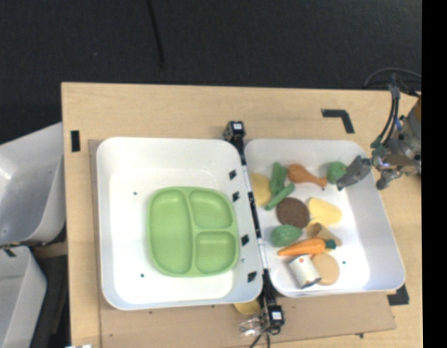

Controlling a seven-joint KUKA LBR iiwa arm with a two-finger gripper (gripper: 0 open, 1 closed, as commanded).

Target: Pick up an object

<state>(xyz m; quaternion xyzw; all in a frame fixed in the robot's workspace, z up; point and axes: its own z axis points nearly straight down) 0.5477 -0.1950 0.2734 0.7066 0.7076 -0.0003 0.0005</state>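
The right bin (379,230) holds several toy foods: a chicken drumstick (306,173), a green broccoli piece (336,170), a green pod (280,185), a brown patty (292,212), a yellow piece (325,210), a carrot (303,248), a white can (303,270) and a tan disc (327,268). My gripper (369,177) hangs over the bin's far right corner. It is open, with nothing between its fingers. Its left finger (353,172) stands just right of the broccoli piece.
The left bin (122,165) carries a green divided plate (193,230). Another yellow piece (261,188) and a green lump (285,234) lie near the wall between the bins. Cables (391,122) run down to the wrist at the right.
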